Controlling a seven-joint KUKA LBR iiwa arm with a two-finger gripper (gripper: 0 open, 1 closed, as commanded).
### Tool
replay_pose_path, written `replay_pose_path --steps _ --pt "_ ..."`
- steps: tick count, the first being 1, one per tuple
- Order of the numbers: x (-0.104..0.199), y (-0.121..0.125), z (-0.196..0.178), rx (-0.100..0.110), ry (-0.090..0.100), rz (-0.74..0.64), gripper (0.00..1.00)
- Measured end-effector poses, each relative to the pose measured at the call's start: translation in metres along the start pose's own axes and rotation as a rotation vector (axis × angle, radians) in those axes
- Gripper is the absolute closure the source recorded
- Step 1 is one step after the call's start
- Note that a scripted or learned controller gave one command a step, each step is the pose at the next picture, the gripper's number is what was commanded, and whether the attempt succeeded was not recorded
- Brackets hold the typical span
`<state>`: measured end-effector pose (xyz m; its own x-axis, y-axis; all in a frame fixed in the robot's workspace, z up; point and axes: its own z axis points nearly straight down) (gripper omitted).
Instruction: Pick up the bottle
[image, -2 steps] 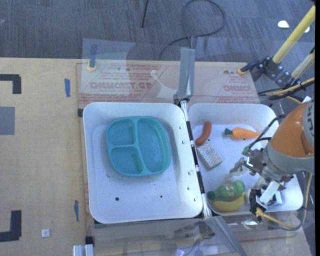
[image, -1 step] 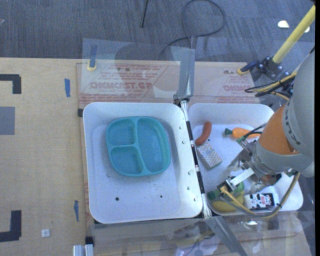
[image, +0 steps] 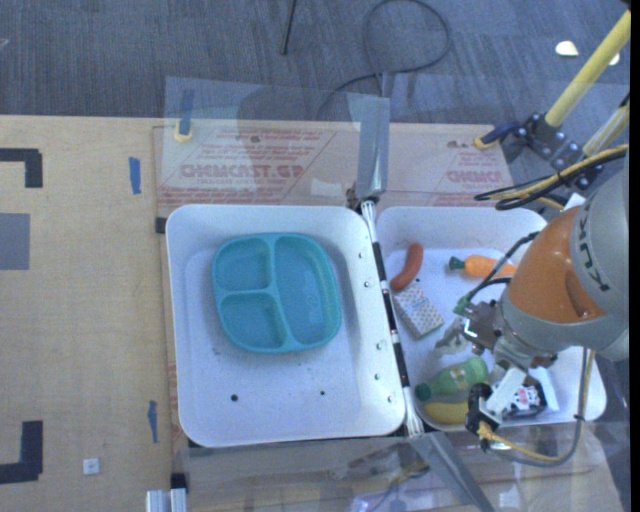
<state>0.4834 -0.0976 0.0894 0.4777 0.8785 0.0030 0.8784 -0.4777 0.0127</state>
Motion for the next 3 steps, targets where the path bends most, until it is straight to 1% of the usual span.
replay_pose_path --steps 1,2,3 --pt "-0.001 0.001 -0.01 -0.001 0.001 0.004 1.0" --pt "0.04 0.025 -0.114 0.015 -0.005 0.136 1.0" --pt "0.025 0.033 -0.1 0.016 -0.006 0.171 1.0"
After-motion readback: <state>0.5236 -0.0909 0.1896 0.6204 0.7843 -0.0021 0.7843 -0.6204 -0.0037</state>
